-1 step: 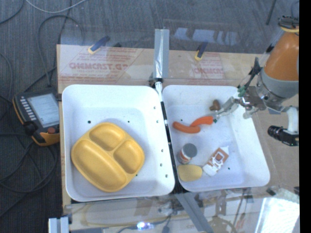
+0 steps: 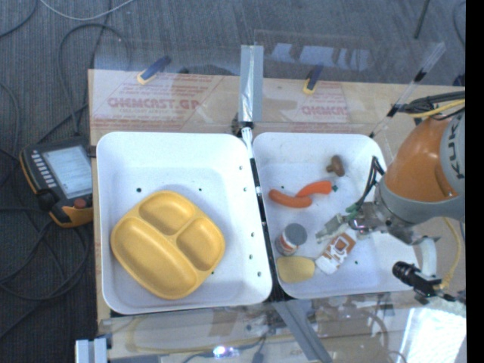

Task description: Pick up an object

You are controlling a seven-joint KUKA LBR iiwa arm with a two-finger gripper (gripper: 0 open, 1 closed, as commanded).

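The right bin (image 2: 302, 153) holds several small objects. An orange carrot-like piece (image 2: 301, 194) lies near its middle, with a small brown lump (image 2: 336, 165) behind it. A small can (image 2: 290, 238) stands toward the front left, and a pale yellow lemon-like piece (image 2: 296, 268) sits just in front of it. A white and orange packet (image 2: 337, 252) lies to the right of the can. My gripper (image 2: 345, 219) reaches in from the right and hangs low just behind the packet, between it and the carrot piece. The wrist hides the bin's right part.
A yellow divided plate (image 2: 168, 242) lies tilted in the left bin (image 2: 121, 157). The ridge between the bins (image 2: 259, 203) runs front to back. A handheld pendant (image 2: 60, 178) lies on the floor to the left, among cables.
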